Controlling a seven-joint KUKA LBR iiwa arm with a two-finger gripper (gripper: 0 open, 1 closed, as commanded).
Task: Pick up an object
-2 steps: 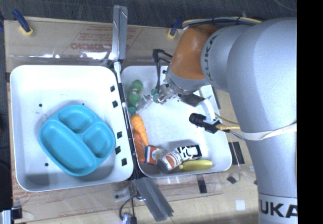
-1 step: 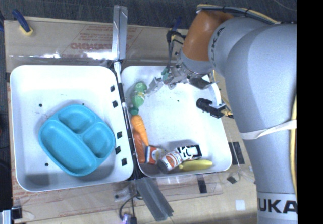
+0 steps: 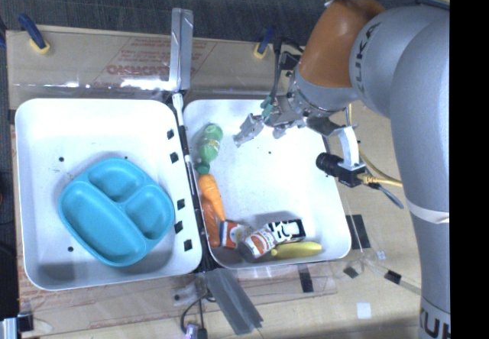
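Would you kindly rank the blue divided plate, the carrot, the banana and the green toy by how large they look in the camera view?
Largest to smallest:
1. blue divided plate, by far the largest
2. carrot
3. banana, partly hidden, so its place against the carrot is unsure
4. green toy; close to the banana's visible part

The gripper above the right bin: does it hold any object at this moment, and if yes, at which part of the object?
Nothing is held. The gripper hangs over a bare part of the right bin, with no object between its fingers.

Grey arm (image 3: 405,85) w/ orange band (image 3: 336,43), black cables
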